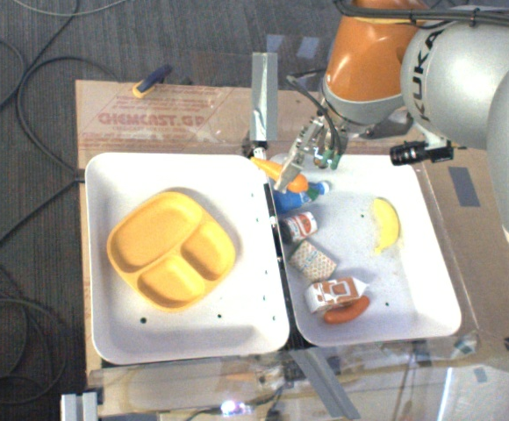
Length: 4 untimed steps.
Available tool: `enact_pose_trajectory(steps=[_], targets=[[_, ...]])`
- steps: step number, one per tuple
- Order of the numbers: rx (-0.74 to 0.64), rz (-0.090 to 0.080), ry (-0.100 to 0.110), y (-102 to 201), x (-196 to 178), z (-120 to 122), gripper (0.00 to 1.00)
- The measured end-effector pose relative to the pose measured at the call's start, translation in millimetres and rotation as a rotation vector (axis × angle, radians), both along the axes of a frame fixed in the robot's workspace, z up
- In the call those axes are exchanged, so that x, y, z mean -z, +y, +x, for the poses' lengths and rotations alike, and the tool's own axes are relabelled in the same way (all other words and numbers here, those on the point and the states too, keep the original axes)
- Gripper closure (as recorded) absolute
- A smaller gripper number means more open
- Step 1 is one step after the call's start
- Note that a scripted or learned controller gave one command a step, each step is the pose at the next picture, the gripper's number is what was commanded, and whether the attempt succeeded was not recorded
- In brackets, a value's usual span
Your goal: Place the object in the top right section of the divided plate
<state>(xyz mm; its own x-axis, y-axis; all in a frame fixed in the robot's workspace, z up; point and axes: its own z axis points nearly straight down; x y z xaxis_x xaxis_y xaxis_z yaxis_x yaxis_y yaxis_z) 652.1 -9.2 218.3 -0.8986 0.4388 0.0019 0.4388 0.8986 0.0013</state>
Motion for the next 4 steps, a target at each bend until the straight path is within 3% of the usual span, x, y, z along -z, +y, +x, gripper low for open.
enact_pose_trajectory(steps=[1,2,3,4], targets=[[-0.145,0.000,0.002,62,14,-61,1.00],[-0.227,0.001,0.002,183,83,-48,1.00],[-0.260,0.002,-0.058,141,99,-127,1.00],[-0.655,0.000,-0.001,98,36,-115,1.00]])
